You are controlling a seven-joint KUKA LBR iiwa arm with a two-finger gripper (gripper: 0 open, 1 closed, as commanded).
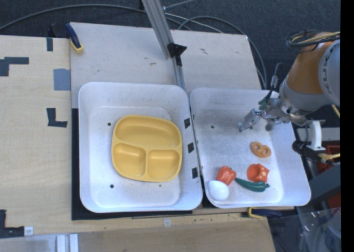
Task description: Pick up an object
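**Desk:** What sits in the right bin (293, 190), and how many?

**Photographer:** Five small toy foods, all in its near half. One tan pretzel-like piece (260, 149) lies alone toward the middle. Below it, one red-orange tomato-like piece (258, 172) touches one dark green pepper (251, 185), which runs leftward to one red-orange piece (225, 174). One white egg (218, 190) sits just beside that, in the bin's near left corner.

**Desk:** And the arm?

**Photographer:** The grey arm with its orange band (307, 74) reaches in from the right. Its tool (255, 120) hangs over the far half of the right bin, apart from the pretzel-like piece, two fingers spread wide with nothing between them.

**Desk:** The other bin?

**Photographer:** The left bin (88, 135) holds one yellow three-compartment plate (147, 148), lying flat near its middle. The two bins touch side by side on the tabletop (33, 90). One metal pole (157, 16) slants across the far side, and one blue-and-yellow clamp (74, 37) sits at the far left corner.
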